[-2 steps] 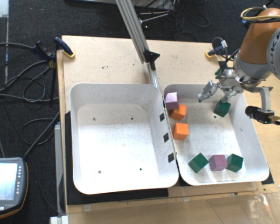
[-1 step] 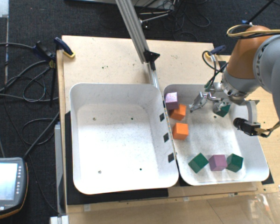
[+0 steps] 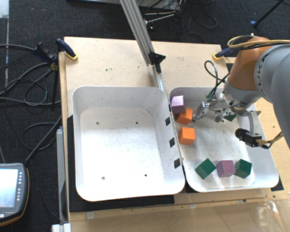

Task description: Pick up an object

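We see the arm [image 3: 273, 76] cut off at the right edge; its wrist hides a green object [image 3: 229, 117].

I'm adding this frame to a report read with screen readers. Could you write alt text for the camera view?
A grey robot arm reaches from the right over the right bin, its gripper close beside an orange block near the bin's upper left. That bin also holds a purple block, a second orange block, and two green blocks flanking another purple one.
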Robot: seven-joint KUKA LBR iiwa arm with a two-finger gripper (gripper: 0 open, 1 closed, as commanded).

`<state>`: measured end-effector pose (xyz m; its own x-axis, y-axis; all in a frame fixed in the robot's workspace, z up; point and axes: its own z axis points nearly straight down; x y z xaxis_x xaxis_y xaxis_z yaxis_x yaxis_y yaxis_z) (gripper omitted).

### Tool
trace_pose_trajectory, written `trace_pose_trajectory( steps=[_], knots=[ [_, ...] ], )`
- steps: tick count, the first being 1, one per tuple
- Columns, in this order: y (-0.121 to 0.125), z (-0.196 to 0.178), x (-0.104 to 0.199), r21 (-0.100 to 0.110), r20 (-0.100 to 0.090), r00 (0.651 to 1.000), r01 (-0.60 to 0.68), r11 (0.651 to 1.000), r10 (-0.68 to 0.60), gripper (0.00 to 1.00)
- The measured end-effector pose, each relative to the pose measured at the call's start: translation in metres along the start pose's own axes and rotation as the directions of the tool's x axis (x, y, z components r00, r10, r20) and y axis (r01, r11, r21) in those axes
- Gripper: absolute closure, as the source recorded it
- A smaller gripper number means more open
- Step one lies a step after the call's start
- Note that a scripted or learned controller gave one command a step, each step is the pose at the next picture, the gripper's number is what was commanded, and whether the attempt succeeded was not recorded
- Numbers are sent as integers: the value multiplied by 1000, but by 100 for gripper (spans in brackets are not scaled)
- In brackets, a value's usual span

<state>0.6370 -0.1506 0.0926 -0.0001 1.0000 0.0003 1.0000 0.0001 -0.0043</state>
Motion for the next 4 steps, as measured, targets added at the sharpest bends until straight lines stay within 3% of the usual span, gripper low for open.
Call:
trace_pose_trajectory(
  steps=[1,2,4],
  knots=[
    [2,-14,0,-7,2,1000,0,1000,0,100],
    [8,-77,2,-13,2,1000,3,1000,-3,100],
    [-5,-178,-6,-12,3,1000,0,1000,0,100]
  ],
)
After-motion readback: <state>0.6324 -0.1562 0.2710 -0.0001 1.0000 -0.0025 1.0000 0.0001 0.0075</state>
